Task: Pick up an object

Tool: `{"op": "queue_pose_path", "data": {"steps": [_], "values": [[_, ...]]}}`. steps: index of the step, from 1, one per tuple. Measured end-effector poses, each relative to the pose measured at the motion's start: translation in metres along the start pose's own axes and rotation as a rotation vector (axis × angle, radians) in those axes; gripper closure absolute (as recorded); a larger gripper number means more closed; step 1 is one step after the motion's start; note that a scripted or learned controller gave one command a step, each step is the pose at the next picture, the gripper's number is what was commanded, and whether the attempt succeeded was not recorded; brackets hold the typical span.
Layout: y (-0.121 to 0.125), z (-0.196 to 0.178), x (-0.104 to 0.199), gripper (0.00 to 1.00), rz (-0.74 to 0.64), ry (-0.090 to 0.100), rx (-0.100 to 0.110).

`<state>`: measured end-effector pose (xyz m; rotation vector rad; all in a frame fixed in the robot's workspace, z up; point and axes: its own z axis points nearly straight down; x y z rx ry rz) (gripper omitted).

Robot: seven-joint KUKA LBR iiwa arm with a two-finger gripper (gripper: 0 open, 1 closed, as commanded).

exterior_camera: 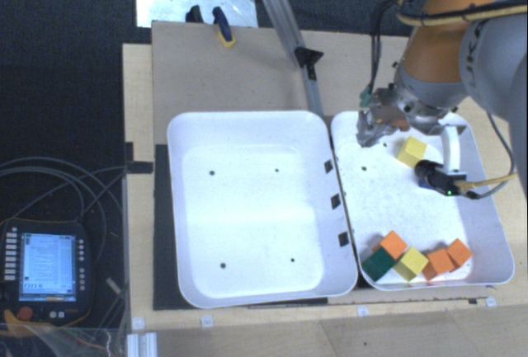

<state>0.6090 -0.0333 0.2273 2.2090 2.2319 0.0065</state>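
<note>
Arm enters from 3 o'clock; grey link and orange band (450,17) sit over the upper part of the right bin (487,219). Gripper (373,126) hangs over that bin's 11 o'clock corner, close to the divide between the two bins. Claw state: cannot tell. The tip is a small dark blur from this angle, and nothing can be made out between the fingers.

Candidate objects, all in the right bin:
- lone yellow block (411,152), at 4 o'clock from the gripper, near but apart from it, lying on the bin floor
- cluster along the bin's 6 o'clock edge: orange block (393,245), dark green block (379,264) just beside it at 7 o'clock, second yellow block (409,264) touching both, then two more orange blocks (450,257) toward 3 o'clock, packed close; whether those two touch is hard to judge

A black cylindrical fitting with a green light (436,178) hangs off the wrist at 5 o'clock from the lone yellow block.

Left bin (190,141): white floor with a few dark dots.

Outside the bins: teach pendant (45,269) at 8 o'clock of the scene, cables above it; grey pole (280,13) slanting in from 12 o'clock
</note>
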Motion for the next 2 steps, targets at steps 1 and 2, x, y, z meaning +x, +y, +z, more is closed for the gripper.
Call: {"op": "queue_pose_path", "data": {"steps": [1, 2], "values": [[0.006, 0.003, 0.048, 1.0, 0.0, 0.0, 0.001], [0.02, -0.003, 0.099, 1.0, -0.001, 0.001, 0.0]]}}
